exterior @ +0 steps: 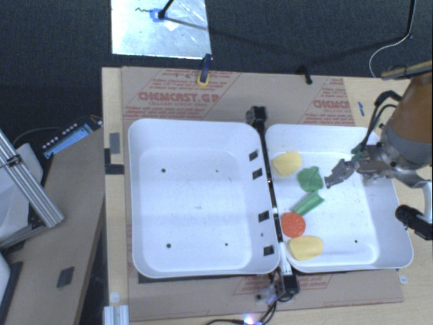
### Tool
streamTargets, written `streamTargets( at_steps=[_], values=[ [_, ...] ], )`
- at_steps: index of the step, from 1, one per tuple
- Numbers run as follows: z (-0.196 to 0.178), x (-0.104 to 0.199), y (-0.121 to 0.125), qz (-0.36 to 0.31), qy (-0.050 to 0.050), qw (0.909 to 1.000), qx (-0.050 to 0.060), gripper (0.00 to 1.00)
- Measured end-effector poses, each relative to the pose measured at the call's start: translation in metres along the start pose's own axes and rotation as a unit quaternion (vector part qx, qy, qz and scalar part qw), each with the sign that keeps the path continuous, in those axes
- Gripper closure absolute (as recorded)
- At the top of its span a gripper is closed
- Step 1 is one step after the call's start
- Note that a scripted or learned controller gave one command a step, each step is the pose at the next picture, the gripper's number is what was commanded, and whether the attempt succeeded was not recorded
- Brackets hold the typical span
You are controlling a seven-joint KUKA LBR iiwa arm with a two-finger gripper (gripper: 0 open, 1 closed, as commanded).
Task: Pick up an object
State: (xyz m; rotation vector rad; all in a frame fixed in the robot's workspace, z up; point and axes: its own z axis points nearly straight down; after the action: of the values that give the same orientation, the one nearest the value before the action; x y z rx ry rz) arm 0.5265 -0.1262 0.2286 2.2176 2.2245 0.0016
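Observation:
Several toy items lie along the left side of the right bin [385,249]: a yellow lump [287,162] at the top, a green leafy piece [310,179], a green stick [308,202], a red-orange round piece [293,225] and a second yellow lump [306,248] at the bottom. My gripper [333,177] reaches in from the right over the right bin. Its tip points left and sits just right of the green leafy piece, at a small distance from it. I see nothing held in it.
The left bin [142,202] lies beside the right one, with a black divider [269,202] between them. Both rest on a cardboard sheet [176,93]. A black part of the arm [413,221] hangs over the right bin's right rim.

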Motion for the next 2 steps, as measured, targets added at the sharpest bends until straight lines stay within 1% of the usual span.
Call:
streamTargets(
  at_steps=[1,2],
  values=[
    [-0.011,0.0,0.001,-0.001,0.0,1.0,-0.001,1.0],
    [-0.124,-0.058,0.049,0.002,-0.004,1.0,-0.008,1.0]
  ],
)
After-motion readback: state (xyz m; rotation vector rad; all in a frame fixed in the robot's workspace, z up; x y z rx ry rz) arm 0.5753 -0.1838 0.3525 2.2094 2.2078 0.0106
